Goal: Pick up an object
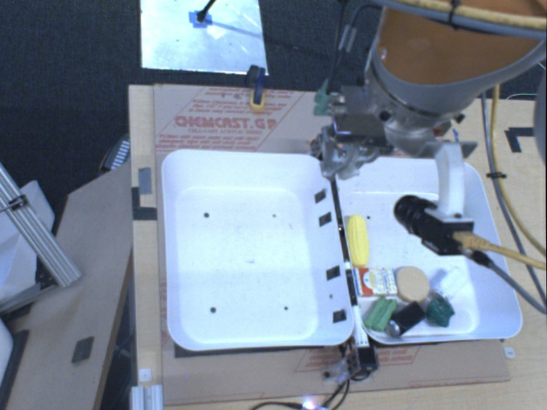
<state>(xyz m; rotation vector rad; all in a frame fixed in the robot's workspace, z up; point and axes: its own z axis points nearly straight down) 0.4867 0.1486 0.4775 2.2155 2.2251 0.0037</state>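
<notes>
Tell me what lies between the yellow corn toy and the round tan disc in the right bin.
In the camera view, a small red-and-white packet lies between the yellow corn toy and the round tan disc, touching the disc's left edge, just below the corn's lower end.

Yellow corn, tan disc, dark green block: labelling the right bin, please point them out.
Yellow corn (357,238), camera view, middle of its length.
Tan disc (413,284), camera view, centre of its top.
Dark green block (440,311), camera view, its top face.

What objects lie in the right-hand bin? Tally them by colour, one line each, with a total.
Yellow, corn-shaped toy: 1
Red-and-white flat packet: 1
Tan round disc: 1
Light green rounded piece: 1
Black short cylinder: 1
Dark green crumpled lump: 1
Total: 6
</notes>
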